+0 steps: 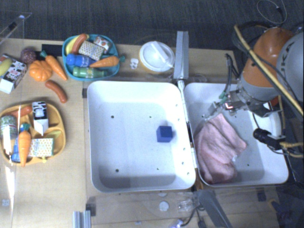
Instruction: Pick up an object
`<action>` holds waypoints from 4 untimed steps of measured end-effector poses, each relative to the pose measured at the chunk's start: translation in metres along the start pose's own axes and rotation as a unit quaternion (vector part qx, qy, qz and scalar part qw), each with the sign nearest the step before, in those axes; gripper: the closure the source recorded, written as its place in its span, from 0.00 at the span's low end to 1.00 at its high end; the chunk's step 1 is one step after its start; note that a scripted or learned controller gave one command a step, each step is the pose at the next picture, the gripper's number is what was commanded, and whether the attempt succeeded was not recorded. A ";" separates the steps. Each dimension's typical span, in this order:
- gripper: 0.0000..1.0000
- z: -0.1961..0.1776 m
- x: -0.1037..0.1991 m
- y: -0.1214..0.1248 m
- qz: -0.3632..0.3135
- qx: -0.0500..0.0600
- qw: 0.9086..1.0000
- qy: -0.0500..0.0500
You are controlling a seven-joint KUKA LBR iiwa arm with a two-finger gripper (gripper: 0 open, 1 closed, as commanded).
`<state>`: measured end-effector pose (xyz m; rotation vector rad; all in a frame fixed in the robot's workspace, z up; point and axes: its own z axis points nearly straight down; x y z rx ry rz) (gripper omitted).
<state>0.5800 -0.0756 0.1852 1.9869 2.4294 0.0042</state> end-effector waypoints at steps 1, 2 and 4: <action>0.00 0.097 -0.031 0.023 0.003 -0.004 1.000 -0.002; 0.00 -0.001 -0.009 0.031 0.015 -0.001 1.000 0.000; 0.00 0.095 -0.069 -0.051 -0.040 -0.005 0.999 -0.003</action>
